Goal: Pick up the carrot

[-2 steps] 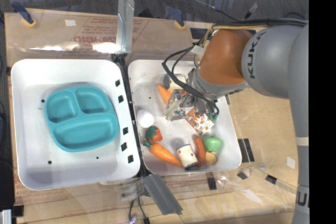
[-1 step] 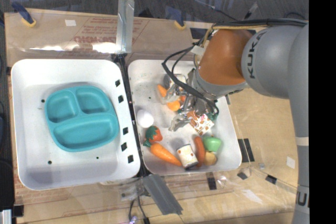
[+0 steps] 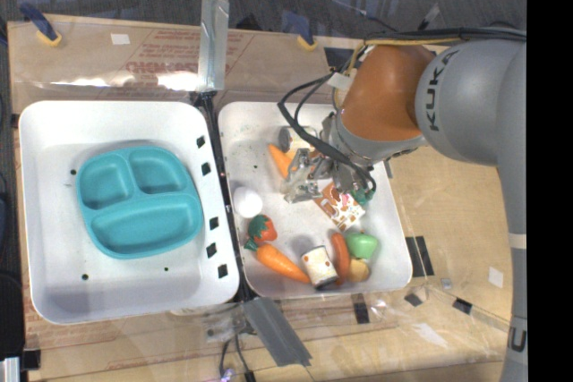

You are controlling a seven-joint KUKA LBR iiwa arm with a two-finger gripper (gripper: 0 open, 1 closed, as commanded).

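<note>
**Ana:** Camera view first: where is the arm (image 3: 421,103)?

**Ben:** It comes in from the right of the frame, grey with an orange band, and bends down over the upper middle of the right bin (image 3: 235,134). The gripper (image 3: 309,174) hangs low inside that bin, a metal cluster with black cables looping above it.

**Ana:** Is it grasping anything?

**Ben:** I cannot tell. The wrist and cables cover too much of it.

**Ana:** And the carrot?

**Ben:** I see one carrot (image 3: 276,260) lying near the lower left of the right bin, slanted, its green top toward the upper left. It lies well apart from the gripper. A second orange piece (image 3: 281,159) sits just beside the gripper on its left; it looks like another carrot, partly hidden.

**Ana:** What else lies in that bin?

**Ben:** A white ball (image 3: 248,204) close to the left wall, a small white cup (image 3: 319,266) just right of the lower carrot, a reddish sausage-shaped thing (image 3: 340,253) beside that, and a green fruit (image 3: 362,244) near the lower right corner. A small patterned box (image 3: 344,207) rests just below the gripper.

**Ana:** And the left bin (image 3: 36,192)?

**Ben:** It carries a teal plate (image 3: 139,199) with three compartments, lying flat in the middle.
</note>
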